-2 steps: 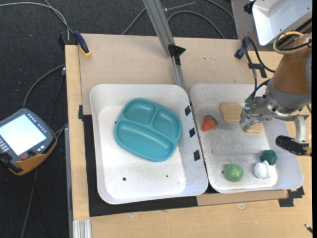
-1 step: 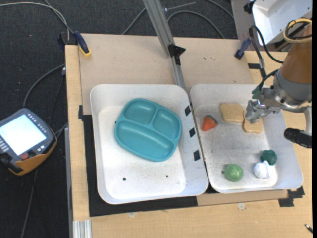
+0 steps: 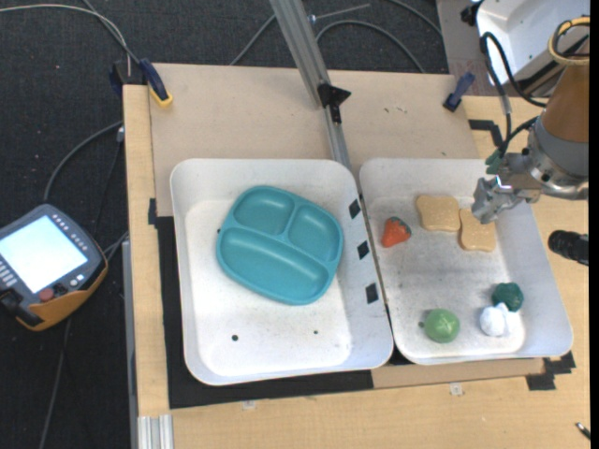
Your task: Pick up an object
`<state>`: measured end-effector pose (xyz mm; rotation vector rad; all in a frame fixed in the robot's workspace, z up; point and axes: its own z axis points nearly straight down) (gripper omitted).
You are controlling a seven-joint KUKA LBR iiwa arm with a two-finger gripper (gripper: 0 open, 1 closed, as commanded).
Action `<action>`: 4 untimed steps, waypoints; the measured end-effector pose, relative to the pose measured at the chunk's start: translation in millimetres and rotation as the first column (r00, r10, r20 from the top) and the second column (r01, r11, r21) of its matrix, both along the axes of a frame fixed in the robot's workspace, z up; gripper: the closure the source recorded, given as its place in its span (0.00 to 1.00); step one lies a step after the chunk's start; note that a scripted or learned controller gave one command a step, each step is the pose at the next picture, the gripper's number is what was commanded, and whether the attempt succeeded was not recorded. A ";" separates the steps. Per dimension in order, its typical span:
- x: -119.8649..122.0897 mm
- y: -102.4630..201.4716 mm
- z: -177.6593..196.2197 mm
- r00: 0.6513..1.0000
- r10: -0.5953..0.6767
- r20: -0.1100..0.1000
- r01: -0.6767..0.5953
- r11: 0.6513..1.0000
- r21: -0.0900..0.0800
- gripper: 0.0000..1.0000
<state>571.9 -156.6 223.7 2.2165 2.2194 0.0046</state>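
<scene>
Grey tool [image 3: 489, 204] hovers beside tan cracker [image 3: 478, 236]; its grip cannot be told.

The arm [image 3: 566, 110] is cut off by the right edge, so its upper part is out of sight. The gripper [image 3: 489, 201] at its lower end is small and blurred; its fingers cannot be made out. It overlaps the upper edge of a tan biscuit [image 3: 478, 237], hiding that part of it.
</scene>
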 end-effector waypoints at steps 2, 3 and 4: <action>26.1 108.2 20.5 1.000 0.006 -0.003 -0.006 1.000 0.004 1.00; 30.2 166.9 21.5 1.000 0.007 -0.004 -0.006 1.000 0.004 1.00; 50.9 227.4 15.9 1.000 0.006 -0.004 -0.006 1.000 0.004 1.00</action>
